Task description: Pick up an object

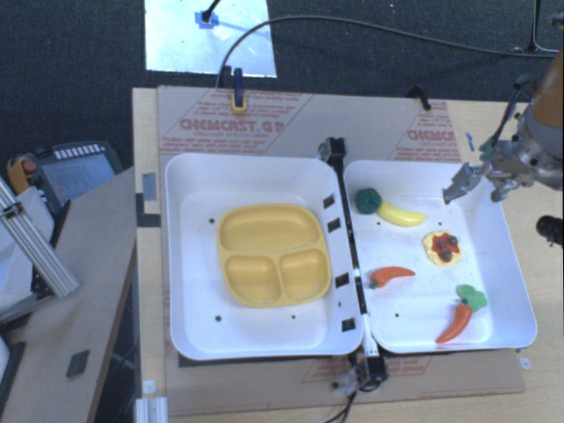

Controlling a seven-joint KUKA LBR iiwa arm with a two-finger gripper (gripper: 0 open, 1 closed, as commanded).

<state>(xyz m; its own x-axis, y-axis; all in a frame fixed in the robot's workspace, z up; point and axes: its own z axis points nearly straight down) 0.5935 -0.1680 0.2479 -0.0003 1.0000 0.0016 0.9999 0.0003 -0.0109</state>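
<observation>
Gripper [480, 183] hangs over the far right corner of the right bin [520, 324], coming in from the right w/ the arm. Its two fingers are spread apart, nothing between them, so no pick made yet. It sits high and off to the side of the objs, which looks like a staging pose before a descent, not a grasp.

Nearest to it: banana [402, 214], lying flat, its left end touching the green veg [367, 200] (broccoli-like, can't be sure). Just below the banana, apart from it, a small pizza piece [442, 247]. Further toward the bin's middle, a red chili [391, 275] w/ green stem. Closest to the camera, an orange carrot [458, 318] w/ green top, slanted.

All lie loose and mostly apart on the bin floor, prob scattered so any one can be picked w/o crowding; the banana/green pair is the only tight spot.

Left bin [189, 236] holds a yellow tray [271, 254], flat, centred, likely a drop spot.

Count: 2 bins, 1 tray w/ 3 compartments, 5 toy foods, 1 of each.
</observation>
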